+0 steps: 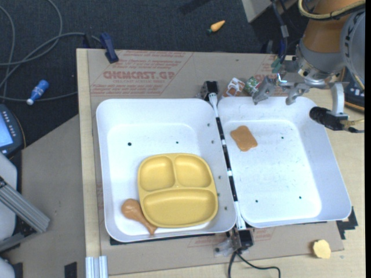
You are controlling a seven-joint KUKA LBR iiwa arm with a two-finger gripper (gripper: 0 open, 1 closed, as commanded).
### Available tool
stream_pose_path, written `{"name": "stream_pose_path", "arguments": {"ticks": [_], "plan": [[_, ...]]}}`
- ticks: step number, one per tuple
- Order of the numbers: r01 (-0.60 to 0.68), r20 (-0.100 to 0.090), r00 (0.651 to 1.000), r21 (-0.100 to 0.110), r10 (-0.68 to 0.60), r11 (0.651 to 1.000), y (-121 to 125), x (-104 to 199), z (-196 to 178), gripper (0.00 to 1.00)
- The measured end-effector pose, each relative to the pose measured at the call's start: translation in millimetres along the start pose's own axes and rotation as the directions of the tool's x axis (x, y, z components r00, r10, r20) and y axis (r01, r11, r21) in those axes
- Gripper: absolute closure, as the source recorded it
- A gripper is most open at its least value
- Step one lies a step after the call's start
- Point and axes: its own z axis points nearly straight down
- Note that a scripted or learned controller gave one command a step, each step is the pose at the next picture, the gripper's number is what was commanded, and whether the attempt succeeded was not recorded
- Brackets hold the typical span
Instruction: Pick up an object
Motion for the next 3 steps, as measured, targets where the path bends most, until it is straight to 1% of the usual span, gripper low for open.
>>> {"name": "stream_pose_path", "arguments": {"ticks": [1, 2, 3], "plan": [[0.002, -0.002, 1.000, 0.008, -0.002, 1.000, 1.6, 16.6, 131.6, 0.00], [-0.002, -0.001, 1.000, 0.004, 0.002, 1.000, -31.0, 20.0, 123.6, 0.00], [-0.002, -0.001, 1.000, 0.003, 0.002, 1.000, -39.7, 11.8, 123.5, 0.00]]}}
